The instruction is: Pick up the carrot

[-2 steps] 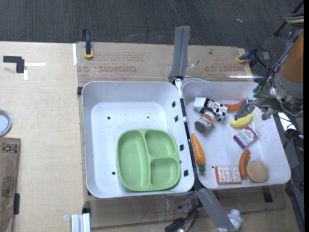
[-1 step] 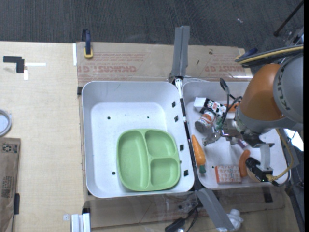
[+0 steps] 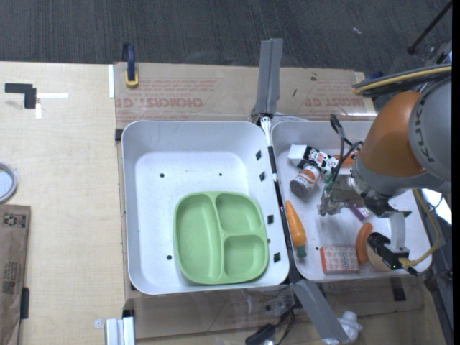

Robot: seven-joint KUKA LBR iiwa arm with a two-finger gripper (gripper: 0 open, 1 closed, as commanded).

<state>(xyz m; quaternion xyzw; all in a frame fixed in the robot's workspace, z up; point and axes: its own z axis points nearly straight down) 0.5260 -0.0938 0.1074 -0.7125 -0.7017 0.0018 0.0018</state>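
Hovering low in the right bin (image 3: 417, 264), gripper (image 3: 332, 205) carries nothing; finger gap can't be told. Carrot (image 3: 295, 225) lies just left of it, against the bin's left wall, so awkward to straddle.

Robotics lab, bench (image 3: 57, 157), white bins (image 3: 133, 192), clamp (image 3: 130, 65)

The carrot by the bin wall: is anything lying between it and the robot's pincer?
Nothing visible does. The carrot lies against the right bin's left wall, and bare white floor separates it from the pincer.
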